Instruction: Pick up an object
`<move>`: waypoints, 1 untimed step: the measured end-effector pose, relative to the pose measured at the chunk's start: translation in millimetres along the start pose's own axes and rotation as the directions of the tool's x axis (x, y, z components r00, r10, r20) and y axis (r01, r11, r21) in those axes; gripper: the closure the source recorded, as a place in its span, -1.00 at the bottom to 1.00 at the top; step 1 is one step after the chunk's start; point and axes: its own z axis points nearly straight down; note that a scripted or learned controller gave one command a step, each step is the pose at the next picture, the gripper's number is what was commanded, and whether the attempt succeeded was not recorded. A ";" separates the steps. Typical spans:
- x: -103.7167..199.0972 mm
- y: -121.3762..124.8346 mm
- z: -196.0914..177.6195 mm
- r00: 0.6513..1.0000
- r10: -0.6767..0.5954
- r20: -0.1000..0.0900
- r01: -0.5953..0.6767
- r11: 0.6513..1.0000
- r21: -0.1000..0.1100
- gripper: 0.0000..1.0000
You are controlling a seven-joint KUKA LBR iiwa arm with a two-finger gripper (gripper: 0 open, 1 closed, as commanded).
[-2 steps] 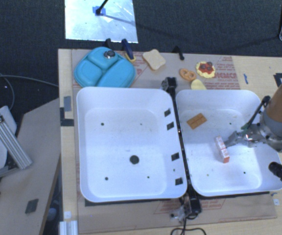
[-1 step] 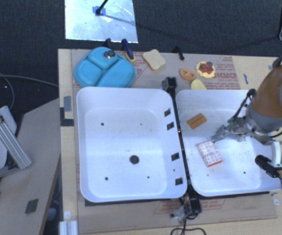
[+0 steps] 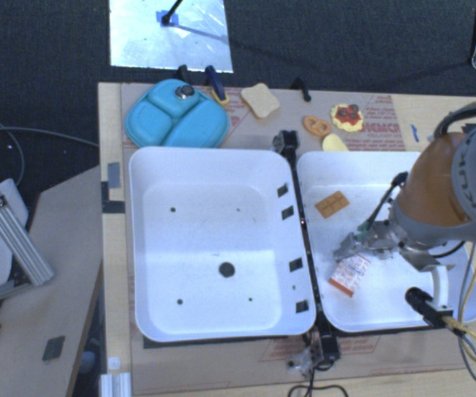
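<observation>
Arm's down in the right bin (image 3: 436,317), lower right of frame. Gripper (image 3: 355,246) sits right above a small red/white packet (image 3: 349,273), touching or nearly so. Can't tell if it's grasping anything tbh. Tan cracker (image 3: 331,204) lies upper left of it, well apart.
</observation>
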 end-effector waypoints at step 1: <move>-30.7 66.9 -76.1 1.000 0.001 0.000 -0.001 1.000 -0.002 -1.00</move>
